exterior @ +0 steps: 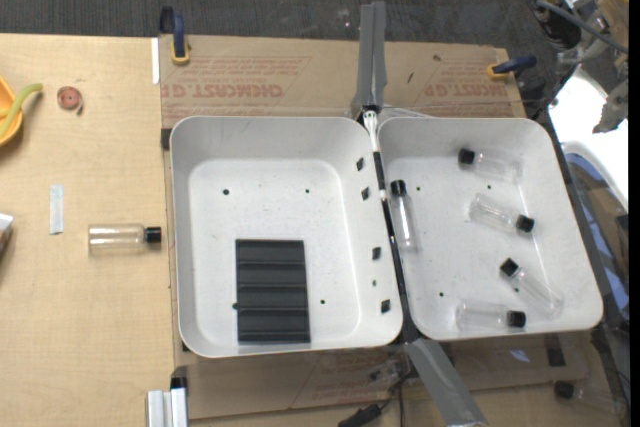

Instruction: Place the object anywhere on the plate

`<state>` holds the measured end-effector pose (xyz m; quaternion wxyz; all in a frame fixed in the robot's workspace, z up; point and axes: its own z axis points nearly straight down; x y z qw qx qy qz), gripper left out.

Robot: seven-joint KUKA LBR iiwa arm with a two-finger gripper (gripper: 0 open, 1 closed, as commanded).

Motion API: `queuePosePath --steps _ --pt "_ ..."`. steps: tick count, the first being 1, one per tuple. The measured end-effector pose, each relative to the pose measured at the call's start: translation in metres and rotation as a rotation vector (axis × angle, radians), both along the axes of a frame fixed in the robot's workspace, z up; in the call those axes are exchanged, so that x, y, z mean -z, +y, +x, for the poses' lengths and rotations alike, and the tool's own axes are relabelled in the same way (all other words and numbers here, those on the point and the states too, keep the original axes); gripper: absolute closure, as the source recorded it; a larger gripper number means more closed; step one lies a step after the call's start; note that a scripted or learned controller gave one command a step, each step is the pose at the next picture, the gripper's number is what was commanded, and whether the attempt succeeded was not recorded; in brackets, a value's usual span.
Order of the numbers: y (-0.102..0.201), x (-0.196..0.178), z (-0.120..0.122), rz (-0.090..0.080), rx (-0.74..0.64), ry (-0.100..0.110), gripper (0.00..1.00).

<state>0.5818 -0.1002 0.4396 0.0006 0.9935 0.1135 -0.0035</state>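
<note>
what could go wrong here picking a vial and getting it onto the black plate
1. The vials are clear and lie flat, so a grasp may slip or miss.
2. One vial lies against the right bin's inner wall, leaving little finger room.
3. The black ridged plate sits near the left bin's front; a round vial might roll off.

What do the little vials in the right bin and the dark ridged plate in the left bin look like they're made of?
The vials look like clear glass or plastic, since the white bin shows through them; which one is unclear. Their black caps look like matte plastic. The dark ridged plate appears to be black matte plastic or rubber, with no shine on its ribs.
</note>
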Motion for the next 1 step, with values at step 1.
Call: queuePosePath --steps 1 --pt "-0.1225 0.0005 -0.0410 0.001 0.026 0.001 0.00"
